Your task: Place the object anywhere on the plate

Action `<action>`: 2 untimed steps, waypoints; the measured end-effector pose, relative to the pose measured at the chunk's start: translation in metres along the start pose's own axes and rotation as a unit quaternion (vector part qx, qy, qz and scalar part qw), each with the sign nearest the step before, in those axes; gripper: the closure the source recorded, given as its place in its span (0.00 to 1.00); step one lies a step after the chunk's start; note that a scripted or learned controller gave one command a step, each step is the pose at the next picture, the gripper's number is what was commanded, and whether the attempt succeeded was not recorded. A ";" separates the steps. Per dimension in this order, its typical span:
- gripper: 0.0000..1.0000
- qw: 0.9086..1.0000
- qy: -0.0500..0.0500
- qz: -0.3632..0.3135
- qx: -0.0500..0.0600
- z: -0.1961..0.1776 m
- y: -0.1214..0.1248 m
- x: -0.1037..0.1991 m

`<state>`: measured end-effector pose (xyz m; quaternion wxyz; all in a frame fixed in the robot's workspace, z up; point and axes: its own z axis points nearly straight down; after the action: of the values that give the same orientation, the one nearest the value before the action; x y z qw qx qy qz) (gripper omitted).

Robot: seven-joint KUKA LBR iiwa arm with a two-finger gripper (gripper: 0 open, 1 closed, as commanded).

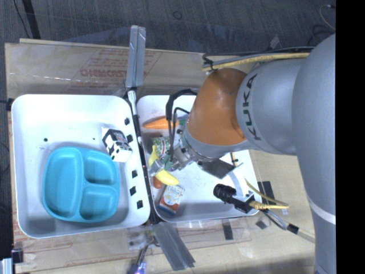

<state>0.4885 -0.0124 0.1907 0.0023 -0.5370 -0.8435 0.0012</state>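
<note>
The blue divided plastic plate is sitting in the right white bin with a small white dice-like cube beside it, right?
Not quite. The camera view shows the blue divided plastic plate in the left white bin, not the right one. The small white dice-like cube does lie beside it.

Tan bench (68,67) bearing two shallow white bins side by side: left bin (34,119) well away from the fingers, right bin (199,207) directly beneath them, grey divider bar (136,56) between.
</note>
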 end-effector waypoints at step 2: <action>0.00 1.000 -0.001 0.019 0.000 0.000 0.069 0.042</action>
<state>0.5331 0.0551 0.1910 0.0015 -0.5532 -0.8330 0.0013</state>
